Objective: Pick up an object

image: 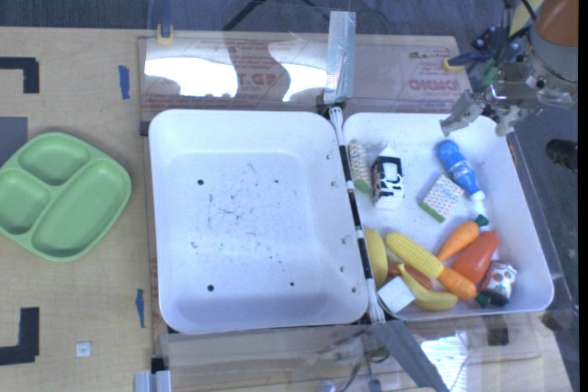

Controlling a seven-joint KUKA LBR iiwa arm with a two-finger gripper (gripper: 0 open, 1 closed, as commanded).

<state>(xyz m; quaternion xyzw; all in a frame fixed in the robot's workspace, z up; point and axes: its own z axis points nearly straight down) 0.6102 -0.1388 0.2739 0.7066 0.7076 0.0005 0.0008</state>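
**Nothing lifted yet: gripper above the far edge of the right bin**

Camera view: The gripper [485,112] hangs over the far right corner of the right bin [528,225], its two fingers spread apart with nothing between them. By that showing, the pick is not yet done; approach, closing and lifting are all left.

The candidates lie in the right bin. Nearest the gripper is a blue bottle [458,166], just toward the near side of it, slanted along the right part of the floor. Left of it lie a small patterned card [442,196] and a black-and-white carton [389,178]. Toward the near end, the things crowd together: a corn cob [414,253], a banana [428,293], a carrot [458,240] and a red-orange piece [476,258], touching or overlapping.

For room, the far half of the right bin has bare floor around the bottle, so I judge it the easiest reach. The bin's right wall and the divider [352,197] between the bins hem in the sides. The left bin [248,216] offers wide open floor. A green divided plate [60,194] sits well apart at far left.
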